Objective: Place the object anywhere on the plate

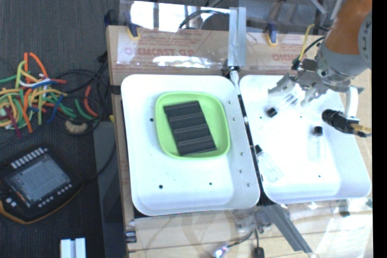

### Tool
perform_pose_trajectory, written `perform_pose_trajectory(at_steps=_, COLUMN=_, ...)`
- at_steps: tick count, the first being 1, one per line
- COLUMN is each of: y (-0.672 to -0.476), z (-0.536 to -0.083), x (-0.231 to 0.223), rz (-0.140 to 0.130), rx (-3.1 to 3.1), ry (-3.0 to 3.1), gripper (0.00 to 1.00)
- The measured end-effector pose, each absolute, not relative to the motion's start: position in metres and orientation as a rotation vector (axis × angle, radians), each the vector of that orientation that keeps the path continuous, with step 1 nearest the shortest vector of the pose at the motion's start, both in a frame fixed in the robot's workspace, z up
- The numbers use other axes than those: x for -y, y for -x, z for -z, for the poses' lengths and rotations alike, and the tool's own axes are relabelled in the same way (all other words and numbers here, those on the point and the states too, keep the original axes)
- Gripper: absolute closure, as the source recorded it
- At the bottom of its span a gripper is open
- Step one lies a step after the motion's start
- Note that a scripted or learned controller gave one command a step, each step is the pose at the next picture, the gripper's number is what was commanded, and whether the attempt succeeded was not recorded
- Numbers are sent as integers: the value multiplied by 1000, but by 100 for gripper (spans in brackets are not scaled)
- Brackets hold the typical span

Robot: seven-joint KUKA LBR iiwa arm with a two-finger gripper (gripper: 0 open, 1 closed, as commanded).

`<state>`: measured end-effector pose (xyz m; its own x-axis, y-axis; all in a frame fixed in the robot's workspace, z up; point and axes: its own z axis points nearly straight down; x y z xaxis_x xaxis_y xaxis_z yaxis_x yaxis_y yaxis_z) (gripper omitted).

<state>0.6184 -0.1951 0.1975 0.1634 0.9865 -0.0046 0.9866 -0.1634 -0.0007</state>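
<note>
The left bin (181, 190) is being occupied by the green plate (164, 130), on which the dark ribbed block (190, 128) is already lying, long axis running away from the camera; the end effector (297, 95) is being held over the right bin (326, 178), well to the block's right, its grip state impossible to tell.

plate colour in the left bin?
Light green plate, with a dark grey ribbed block on it; camera view.

One fixed camera looks down at a slant from above the bench, taking in both shallow white plastic bins (181, 190) at mid-frame, with dark floor at left.
</note>
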Motion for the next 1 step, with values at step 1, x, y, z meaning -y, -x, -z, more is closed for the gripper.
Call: perform_pose_trajectory(at_steps=1, y=-620, z=-213, x=215, rz=5, rx=-2070, ry=-2359, gripper=0)
